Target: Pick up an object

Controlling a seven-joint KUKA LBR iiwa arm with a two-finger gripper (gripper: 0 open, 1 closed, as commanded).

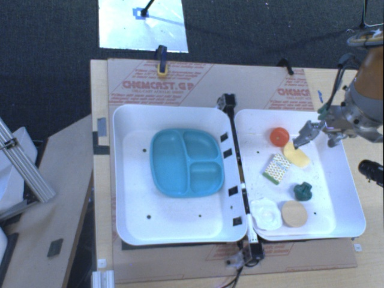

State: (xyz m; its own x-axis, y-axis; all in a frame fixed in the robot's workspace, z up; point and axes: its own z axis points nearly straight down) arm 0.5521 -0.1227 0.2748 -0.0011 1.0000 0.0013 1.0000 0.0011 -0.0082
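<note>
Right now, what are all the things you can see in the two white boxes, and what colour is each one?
left bin: 1, white, left half of the bench
right bin: 1, white, right half of the bench
divided plate: 1, light blue, middle of the left bin
ball: 1, orange-red, top of the right bin
yellow piece: 1, yellow, just below the ball
patterned block: 1, white with green dots, middle of the right bin
small toy: 1, dark green, right of the block
white piece: 1, white, bottom left of the right bin
round disc: 1, tan, beside the white piece
arm: 1, grey, reaching in from the right
pincer: 1, grey, over the yellow piece
</note>
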